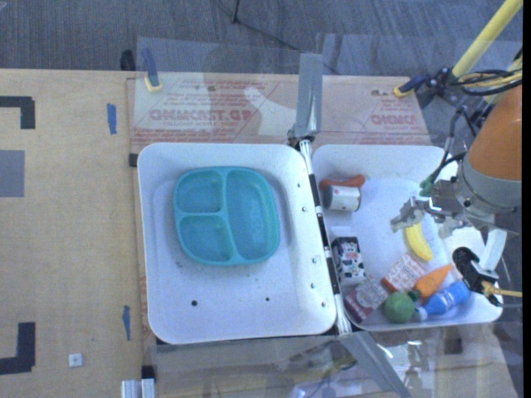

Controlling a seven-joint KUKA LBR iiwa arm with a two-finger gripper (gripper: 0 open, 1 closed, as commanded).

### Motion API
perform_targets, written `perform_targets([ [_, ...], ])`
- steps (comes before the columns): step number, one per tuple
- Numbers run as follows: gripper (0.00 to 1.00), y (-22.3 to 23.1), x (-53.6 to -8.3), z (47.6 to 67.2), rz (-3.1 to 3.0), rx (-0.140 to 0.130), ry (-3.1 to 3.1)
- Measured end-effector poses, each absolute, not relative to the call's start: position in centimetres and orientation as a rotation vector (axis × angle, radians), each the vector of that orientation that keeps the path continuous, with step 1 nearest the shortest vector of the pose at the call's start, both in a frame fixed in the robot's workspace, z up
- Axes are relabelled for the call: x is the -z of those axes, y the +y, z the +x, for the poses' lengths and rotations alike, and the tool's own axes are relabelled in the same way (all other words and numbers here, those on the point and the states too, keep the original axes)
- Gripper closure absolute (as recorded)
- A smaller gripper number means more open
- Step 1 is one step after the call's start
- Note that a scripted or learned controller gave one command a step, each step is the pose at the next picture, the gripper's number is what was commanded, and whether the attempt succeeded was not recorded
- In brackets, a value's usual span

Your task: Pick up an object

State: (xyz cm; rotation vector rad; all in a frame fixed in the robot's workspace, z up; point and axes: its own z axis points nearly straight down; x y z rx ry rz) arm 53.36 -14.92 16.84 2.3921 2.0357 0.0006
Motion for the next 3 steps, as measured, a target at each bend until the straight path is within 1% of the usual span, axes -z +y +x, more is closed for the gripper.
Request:
perform_targets([
  [1, 0.00, -17.0, -8.8, 57.2, 2.403, -0.008, 2.013],
  [2, 1.00, -17.2, -9.9, 57.3, 2.399, -0.007, 2.008],
  [3, 1.00, -11.9, -20.7, 59.9, 2.460, 0.000, 1.951],
])
